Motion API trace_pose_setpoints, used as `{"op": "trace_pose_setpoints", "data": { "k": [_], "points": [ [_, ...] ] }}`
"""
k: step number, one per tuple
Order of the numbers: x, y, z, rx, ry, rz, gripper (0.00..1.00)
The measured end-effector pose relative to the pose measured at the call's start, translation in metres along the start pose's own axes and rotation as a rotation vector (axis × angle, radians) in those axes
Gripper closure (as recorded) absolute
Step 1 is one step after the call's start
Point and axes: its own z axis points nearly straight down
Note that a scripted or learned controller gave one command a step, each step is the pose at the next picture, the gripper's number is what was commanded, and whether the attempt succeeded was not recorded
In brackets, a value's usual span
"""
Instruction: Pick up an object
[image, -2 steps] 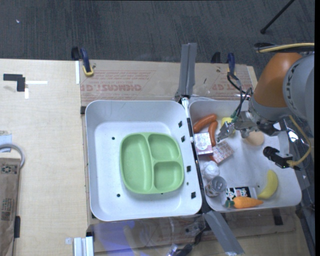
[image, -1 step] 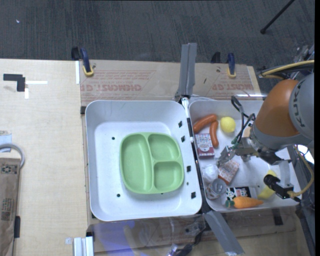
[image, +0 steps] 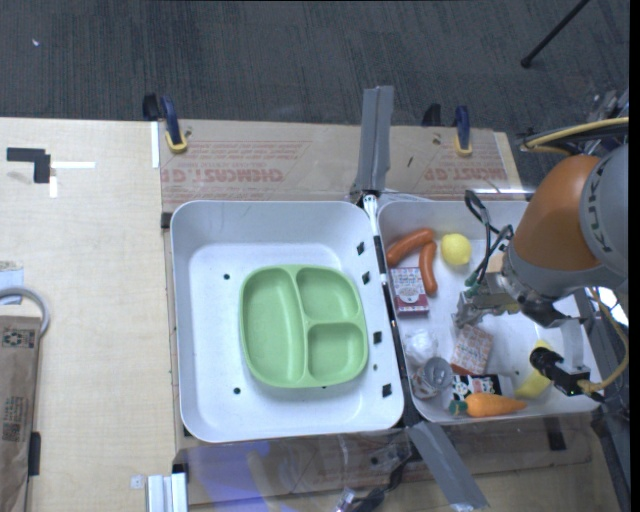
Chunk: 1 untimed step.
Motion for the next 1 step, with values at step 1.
{"op": "trace_pose_setpoints", "data": {
  "k": [1],
  "points": [
    [0.0195,0.0041,0.0058,-0.005,-0.001,0.102,1.0]
  ]
}}
